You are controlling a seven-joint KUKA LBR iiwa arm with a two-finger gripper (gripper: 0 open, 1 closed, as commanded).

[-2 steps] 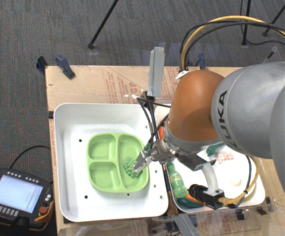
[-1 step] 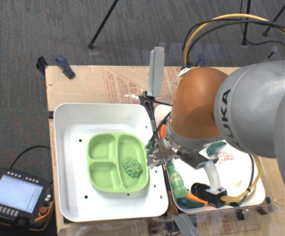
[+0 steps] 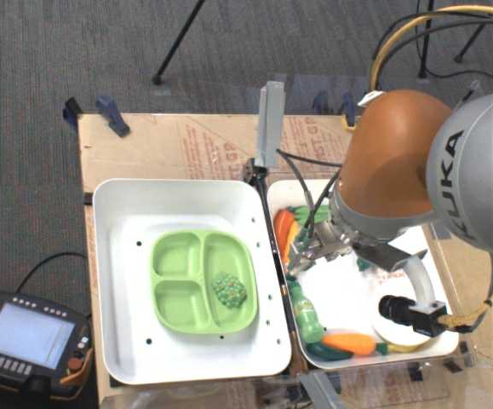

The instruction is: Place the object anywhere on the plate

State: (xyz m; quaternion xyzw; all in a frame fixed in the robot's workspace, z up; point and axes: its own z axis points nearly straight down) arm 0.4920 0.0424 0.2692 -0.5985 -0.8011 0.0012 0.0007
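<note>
Dark grey carpet surrounds our bench, a board topped with printed cardboard that carries two shallow white bins side by side. Our claw is low over the near-left part of the right bin, close to the wall it shares with the other bin; the arm's bulk hides the tips, so we cannot tell its state or whether it has anything.

Just beside the claw lie toy foods: an orange carrot piece against the left wall, a green bottle-like piece nearer the front edge, another orange carrot at the front, and a yellow banana by the front-right corner. We judge all of these to be light, hollow plastic, stiff and rather slick, so a hold across the narrow middle of a long piece would suit best; rounded ends could squirt out.

Further out, the left bin holds the green divided plate at its centre, with a knobbly green ball already in the plate's right compartment. A tablet pendant rests off the bench's front-left corner.
</note>
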